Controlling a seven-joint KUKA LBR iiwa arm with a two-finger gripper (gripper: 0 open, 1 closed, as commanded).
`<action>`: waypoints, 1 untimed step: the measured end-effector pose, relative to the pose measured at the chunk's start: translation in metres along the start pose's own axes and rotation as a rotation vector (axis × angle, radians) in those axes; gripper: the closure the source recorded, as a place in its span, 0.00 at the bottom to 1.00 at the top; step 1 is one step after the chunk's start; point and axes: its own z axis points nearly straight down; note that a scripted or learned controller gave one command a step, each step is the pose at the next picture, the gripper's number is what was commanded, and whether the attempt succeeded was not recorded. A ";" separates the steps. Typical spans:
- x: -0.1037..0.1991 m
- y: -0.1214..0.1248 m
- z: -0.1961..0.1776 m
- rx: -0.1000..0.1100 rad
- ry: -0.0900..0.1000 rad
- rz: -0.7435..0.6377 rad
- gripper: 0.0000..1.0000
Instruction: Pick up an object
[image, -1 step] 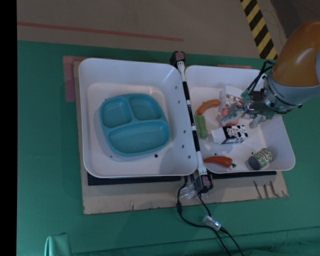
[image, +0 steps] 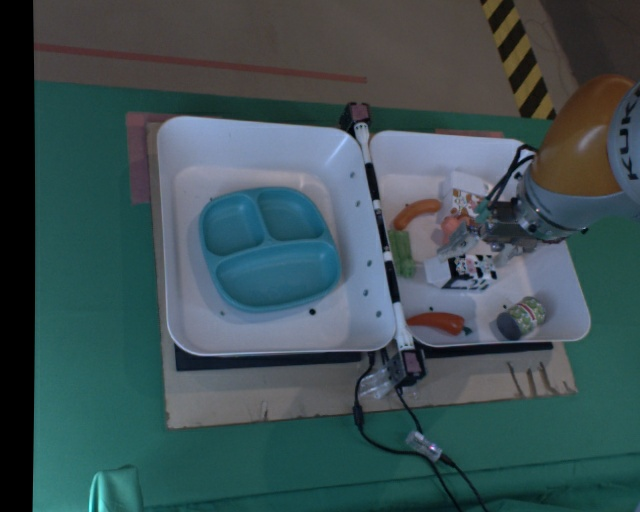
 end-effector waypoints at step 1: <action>-0.001 0.002 -0.011 -0.004 -0.002 0.004 1.00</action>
